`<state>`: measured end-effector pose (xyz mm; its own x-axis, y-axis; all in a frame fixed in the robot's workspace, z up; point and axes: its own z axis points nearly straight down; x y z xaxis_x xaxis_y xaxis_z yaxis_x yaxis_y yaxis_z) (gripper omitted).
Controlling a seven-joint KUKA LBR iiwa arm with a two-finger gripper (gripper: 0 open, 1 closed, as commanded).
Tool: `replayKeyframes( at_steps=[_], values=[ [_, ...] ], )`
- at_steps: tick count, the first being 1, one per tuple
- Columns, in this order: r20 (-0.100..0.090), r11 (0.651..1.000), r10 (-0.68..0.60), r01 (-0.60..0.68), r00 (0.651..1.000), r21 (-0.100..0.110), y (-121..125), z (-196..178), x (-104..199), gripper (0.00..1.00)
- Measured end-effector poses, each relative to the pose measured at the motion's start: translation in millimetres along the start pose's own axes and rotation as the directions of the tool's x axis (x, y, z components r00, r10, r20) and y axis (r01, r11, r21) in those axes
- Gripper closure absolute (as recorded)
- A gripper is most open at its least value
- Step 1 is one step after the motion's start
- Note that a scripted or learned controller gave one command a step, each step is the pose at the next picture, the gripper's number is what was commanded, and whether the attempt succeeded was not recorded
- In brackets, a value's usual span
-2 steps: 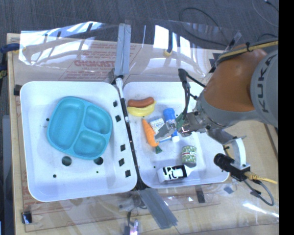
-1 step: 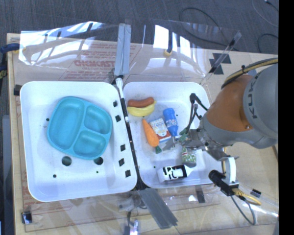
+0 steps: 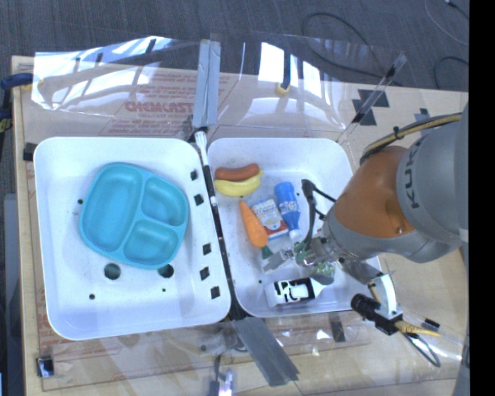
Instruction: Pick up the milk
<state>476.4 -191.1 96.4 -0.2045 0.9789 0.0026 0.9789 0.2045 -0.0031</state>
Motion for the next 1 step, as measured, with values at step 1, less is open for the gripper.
replayKeyframes(
  at_steps=[1],
  values=[
    [0.006,0.993,-0.119,0.119,0.993,-0.004,1.3,-176.9,2.5,0.0]
  ],
)
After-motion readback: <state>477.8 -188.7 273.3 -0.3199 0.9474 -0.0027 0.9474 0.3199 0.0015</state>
